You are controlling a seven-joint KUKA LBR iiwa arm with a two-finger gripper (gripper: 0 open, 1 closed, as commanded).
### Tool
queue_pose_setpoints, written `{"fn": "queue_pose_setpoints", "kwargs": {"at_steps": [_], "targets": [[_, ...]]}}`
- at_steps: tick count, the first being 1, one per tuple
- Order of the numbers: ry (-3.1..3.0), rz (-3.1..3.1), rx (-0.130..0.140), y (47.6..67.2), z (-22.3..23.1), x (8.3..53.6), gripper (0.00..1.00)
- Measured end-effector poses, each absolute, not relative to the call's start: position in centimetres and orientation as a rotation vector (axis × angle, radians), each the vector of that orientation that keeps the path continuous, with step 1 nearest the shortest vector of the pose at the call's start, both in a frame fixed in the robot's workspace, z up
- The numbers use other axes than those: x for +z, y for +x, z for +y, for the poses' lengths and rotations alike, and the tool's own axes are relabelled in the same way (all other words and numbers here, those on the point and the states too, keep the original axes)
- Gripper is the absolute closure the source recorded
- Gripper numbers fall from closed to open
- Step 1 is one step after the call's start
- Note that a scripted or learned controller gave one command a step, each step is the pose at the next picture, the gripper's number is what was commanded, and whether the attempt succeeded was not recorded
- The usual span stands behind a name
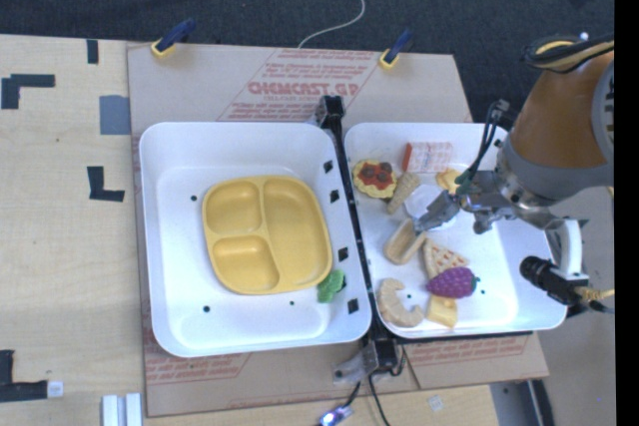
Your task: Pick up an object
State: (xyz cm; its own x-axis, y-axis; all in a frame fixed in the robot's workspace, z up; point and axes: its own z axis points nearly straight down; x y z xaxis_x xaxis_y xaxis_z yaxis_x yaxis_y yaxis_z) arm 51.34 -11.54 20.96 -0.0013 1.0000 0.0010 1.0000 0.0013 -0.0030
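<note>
The right bin holds several toy foods. Among them are a small pizza, a pink wafer, a tan bread stick, a waffle wedge, purple grapes, a curved pastry and a yellow cheese block. My gripper hangs over the middle of this bin, just above and right of the bread stick, pointing left and down. A yellow piece lies partly hidden behind the wrist.
The left bin carries a yellow divided plate and a small green item by its right wall. A black divider runs between the bins. The arm's grey body and orange band cover the right bin's far right side.
</note>
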Motion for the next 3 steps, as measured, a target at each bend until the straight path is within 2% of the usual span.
{"fn": "queue_pose_setpoints", "kwargs": {"at_steps": [1, 2, 3], "targets": [[-2.217, -2.217, 0.007, 50.6, -12.1, 14.9, 0.0], [-2.222, -2.224, 0.003, 51.3, -12.6, 9.2, 0.0], [-2.225, -2.225, -0.001, 51.4, -12.8, 8.8, 0.0]]}}
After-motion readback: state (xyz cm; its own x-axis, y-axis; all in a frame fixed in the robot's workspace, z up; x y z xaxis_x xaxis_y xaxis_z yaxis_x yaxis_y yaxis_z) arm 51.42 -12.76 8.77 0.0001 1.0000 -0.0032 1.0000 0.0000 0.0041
